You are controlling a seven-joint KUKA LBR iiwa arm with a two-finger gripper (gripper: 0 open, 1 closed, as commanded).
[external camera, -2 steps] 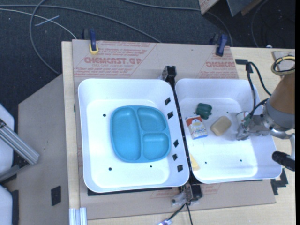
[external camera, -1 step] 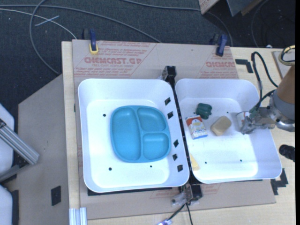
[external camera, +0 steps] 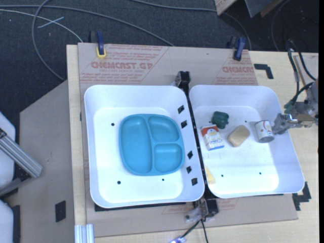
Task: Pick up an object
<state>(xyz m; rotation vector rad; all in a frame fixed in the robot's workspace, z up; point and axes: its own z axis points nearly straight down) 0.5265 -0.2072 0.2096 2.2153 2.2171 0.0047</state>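
Note:
The right bin [external camera: 283, 171] holds a dark green object [external camera: 220, 118], a small red, white and blue carton [external camera: 212, 137], a tan block [external camera: 239, 135] and a small silver can [external camera: 262, 130] lying on its side. My gripper [external camera: 281, 122] reaches in from the right edge and sits right against the can's right side, low over the bin. Whether it grips the can is not visible. The left bin [external camera: 101, 110] carries a blue divided plate [external camera: 152, 144].
A small yellow piece [external camera: 209, 175] lies by the right bin's left wall. Black clips [external camera: 183, 78] join the two bins along the middle seam. Blue clamps [external camera: 100, 45] hold the cardboard backing at the far edge. Cables run at the right.

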